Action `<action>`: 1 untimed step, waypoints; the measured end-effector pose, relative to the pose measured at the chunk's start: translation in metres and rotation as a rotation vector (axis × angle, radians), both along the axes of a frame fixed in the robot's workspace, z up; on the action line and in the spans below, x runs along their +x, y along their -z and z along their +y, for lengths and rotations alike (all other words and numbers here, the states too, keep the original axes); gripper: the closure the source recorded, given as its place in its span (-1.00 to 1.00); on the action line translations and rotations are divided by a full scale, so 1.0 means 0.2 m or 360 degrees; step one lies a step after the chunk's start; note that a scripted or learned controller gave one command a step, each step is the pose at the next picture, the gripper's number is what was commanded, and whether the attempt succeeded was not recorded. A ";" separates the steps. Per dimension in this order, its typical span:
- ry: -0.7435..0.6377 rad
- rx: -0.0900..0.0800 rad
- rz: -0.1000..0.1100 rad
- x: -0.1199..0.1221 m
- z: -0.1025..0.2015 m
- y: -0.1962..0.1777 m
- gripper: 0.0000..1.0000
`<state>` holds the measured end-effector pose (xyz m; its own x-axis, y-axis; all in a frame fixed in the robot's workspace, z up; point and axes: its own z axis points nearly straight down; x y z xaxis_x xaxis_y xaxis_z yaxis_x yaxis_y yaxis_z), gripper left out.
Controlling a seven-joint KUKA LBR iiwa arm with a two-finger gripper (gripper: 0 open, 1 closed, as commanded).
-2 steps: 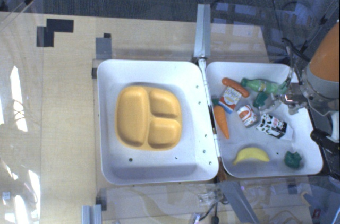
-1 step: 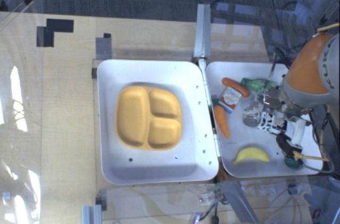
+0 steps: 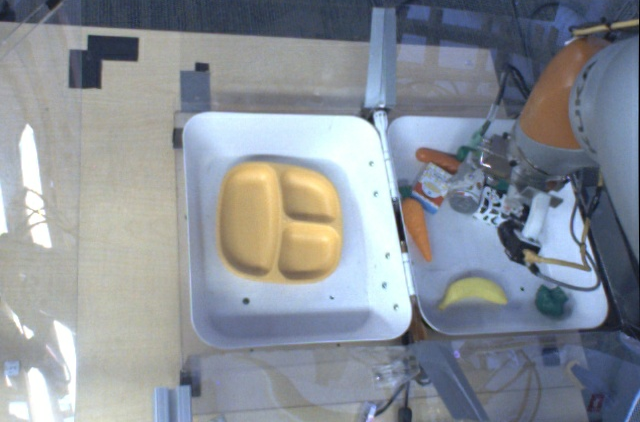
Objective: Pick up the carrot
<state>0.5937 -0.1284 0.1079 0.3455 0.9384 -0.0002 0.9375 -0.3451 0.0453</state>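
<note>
Not picked yet: the carrot (image 3: 416,229) lies flat on the floor of the right bin (image 3: 570,315), hard against that bin's left wall, long axis running near-to-far with a slight slant, far end touching or just beside a small white and red packet (image 3: 432,183). The gripper (image 3: 470,188) hangs over the middle of the same bin, to the right of and a bit farther back than the carrot, not touching it; a roundish grey part sits at its tip, and I cannot tell whether it is spread or closed, nothing visibly held. So the reach is roughly in the right bin but the grasp and lift are all left to do, as I judge it. Other stuff in the right bin: an orange-red sausage-like item (image 3: 437,158) at the far side, a banana (image 3: 475,291) near the front edge, a dark green object (image 3: 552,301) in the near right corner. The left bin (image 3: 200,240) holds a yellow three-compartment tray (image 3: 280,220), well apart from the action. Room: tight on the carrot's left, since the wall and the divider rail (image 3: 392,200) between bins leave little space for a finger there; open floor on its right and toward the banana. Packet crowds the far tip. A grasp across the carrot's middle or near end looks least obstructed. Cables dangle by the wrist on the right.
</note>
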 end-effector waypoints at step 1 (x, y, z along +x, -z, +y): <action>-0.0019 -0.0001 -0.0037 0.04 0.02 -0.10 1.00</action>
